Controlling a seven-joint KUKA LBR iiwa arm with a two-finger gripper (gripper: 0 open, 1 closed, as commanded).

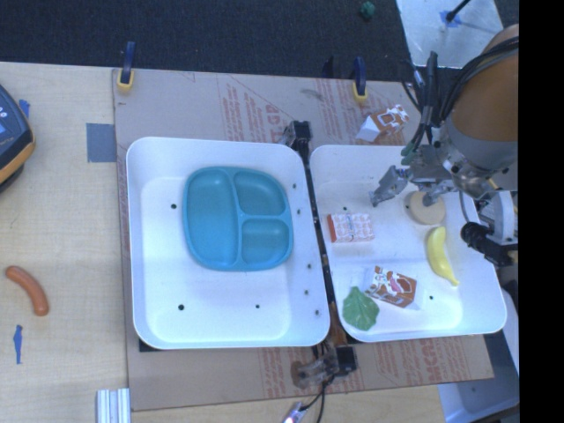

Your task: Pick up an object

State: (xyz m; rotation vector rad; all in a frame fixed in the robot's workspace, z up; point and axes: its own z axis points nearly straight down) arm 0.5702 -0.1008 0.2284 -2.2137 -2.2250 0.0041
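The right bin (467, 320) holds several small items: a red-and-white packet (351, 227), a printed snack packet (392, 287), a green leaf-shaped piece (359, 308), a yellow banana (441, 254) and a beige round piece (423, 210). My gripper (408, 192) hangs over the back of this bin, open. One grey finger (385, 187) points left. The other sits at the beige piece's upper edge. Nothing is between them. The red-and-white packet lies just left of and below the gripper.
The left bin (159, 315) holds a blue divided plate (238, 218). Another snack packet (385, 123) lies on the cardboard behind the right bin. A toy sausage (26, 289) rests on the bench at far left. The arm (480, 104) enters from the upper right.
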